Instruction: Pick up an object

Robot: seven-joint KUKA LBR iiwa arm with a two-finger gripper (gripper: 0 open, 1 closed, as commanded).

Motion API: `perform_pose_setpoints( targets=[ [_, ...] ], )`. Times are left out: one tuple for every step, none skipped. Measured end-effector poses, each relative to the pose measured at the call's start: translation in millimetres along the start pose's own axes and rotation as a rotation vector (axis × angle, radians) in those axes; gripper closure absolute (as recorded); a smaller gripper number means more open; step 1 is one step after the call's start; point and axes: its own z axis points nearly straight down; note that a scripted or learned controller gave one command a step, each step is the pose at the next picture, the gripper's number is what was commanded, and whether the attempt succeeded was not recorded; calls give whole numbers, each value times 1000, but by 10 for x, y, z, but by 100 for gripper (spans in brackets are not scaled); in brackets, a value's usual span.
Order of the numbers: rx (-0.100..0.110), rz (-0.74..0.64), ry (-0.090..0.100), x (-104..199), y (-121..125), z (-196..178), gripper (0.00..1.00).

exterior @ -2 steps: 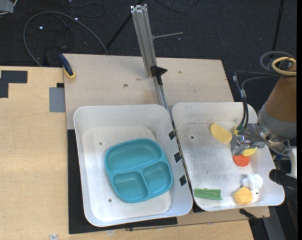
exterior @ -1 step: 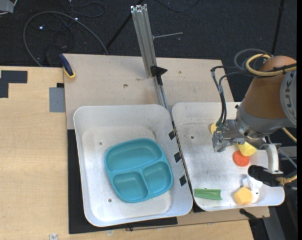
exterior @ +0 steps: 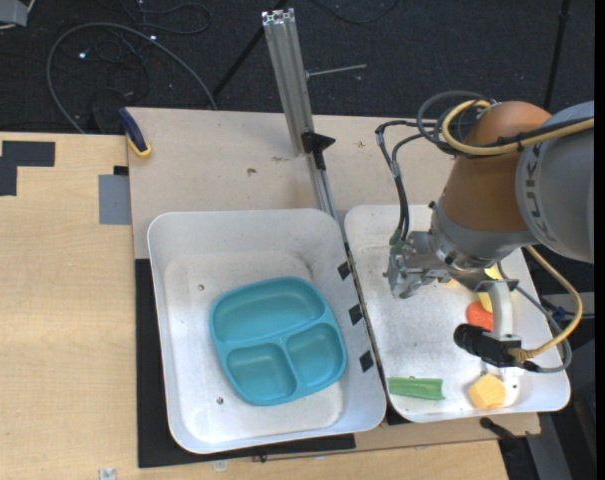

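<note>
My gripper (exterior: 410, 280) hangs low over the upper middle of the right bin (exterior: 422, 343), with bare bin floor under it. A flat green piece (exterior: 415, 388) lies near the bin's front edge. To its right sits a yellow block (exterior: 488, 392). A small orange thing (exterior: 479, 315) rests by the right wall, partly hidden by the arm's hardware. All three lie toward the front and right of the gripper, apart from it. Nothing shows between the gripper's tips.
The left bin (exterior: 182, 268) holds a teal divided plate (exterior: 278, 339). A metal post (exterior: 292, 88) rises behind the bins, where the two meet. The grey and orange arm (exterior: 502, 178) covers the right bin's back right part.
</note>
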Motion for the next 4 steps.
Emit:
perform_pose_setpoints(
  targets=[
    [0, 0, 0, 508, 170, 67, 100],
    [-2, 2, -1, 939, 297, -78, 100],
    [-3, 1, -1, 1395, 522, -220, 100],
    [1, 2, -3, 1382, 508, -211, 0]
  ],
)
